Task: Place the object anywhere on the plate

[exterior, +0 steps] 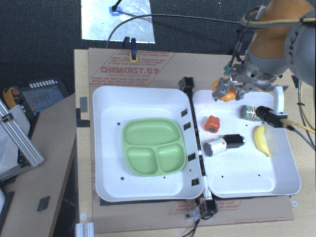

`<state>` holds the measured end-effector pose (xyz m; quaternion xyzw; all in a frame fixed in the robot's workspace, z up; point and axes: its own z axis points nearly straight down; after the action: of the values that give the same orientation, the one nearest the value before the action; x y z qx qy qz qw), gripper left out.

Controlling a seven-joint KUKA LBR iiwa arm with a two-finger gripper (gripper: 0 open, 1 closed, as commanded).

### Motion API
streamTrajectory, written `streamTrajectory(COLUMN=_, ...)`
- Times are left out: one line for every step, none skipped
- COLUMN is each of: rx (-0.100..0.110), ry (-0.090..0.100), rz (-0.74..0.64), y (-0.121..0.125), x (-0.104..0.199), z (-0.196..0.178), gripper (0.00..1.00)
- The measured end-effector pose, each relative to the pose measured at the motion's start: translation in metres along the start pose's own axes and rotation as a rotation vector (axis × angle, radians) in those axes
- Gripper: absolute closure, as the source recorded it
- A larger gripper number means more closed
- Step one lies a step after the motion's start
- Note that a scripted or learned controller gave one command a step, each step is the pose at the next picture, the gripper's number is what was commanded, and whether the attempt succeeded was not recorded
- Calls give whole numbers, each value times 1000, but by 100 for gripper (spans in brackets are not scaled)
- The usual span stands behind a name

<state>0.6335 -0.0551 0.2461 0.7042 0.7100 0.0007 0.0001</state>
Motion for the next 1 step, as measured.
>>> streamTrajectory(rx=0, ry=1, rz=-1, y=0, x=56, z=5, gripper=100)
